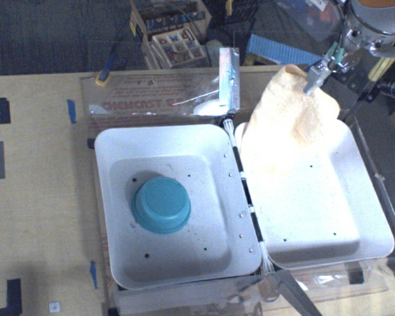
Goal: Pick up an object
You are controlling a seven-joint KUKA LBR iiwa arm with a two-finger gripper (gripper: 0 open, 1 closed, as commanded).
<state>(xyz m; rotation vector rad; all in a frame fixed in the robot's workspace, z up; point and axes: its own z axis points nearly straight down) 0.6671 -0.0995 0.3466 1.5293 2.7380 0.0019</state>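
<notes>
A cream, fuzzy cloth point(290, 118) hangs over the far left part of the right bin point(334, 209). Its upper corner is pinched between the fingers of my gripper point(313, 80), and its lower part spreads down toward the bin floor. The gripper is shut on that corner, above the bin's far edge at the upper right. A teal bowl point(161, 204) lies upside down in the middle of the left bin point(110, 156), far from the gripper.
A clear plastic sheet point(154, 96) with red print lies behind the left bin. An upright clear strip point(229, 78) stands at the far end of the divide between the bins. Boxes and clutter sit on the floor beyond the bench.
</notes>
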